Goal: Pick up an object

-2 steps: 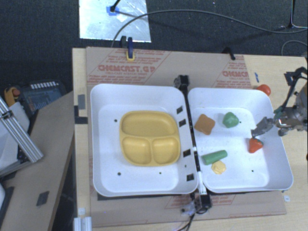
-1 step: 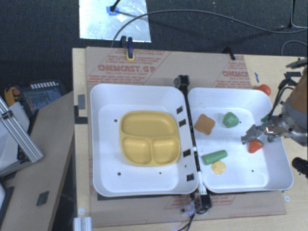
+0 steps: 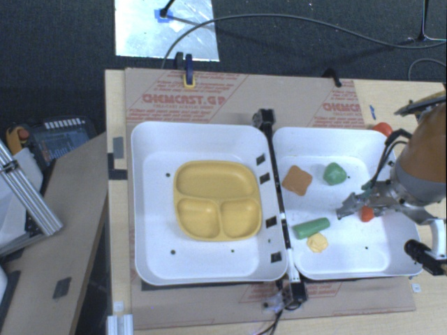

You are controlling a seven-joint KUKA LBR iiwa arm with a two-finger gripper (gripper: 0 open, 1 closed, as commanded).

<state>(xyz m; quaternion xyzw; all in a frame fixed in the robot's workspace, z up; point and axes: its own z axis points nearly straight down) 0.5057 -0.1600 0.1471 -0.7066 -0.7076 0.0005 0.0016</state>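
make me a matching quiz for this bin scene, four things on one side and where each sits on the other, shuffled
Things:
1. yellow divided plate
2. orange-brown block
3. green cylinder
4. small red piece

Places:
A. right bin, just above the small yellow piece
B. right bin, right beside the tool
C. left bin, about the middle
D. right bin, upper left, left of the round green piece

Pairs: 1-C, 2-D, 3-A, 4-B
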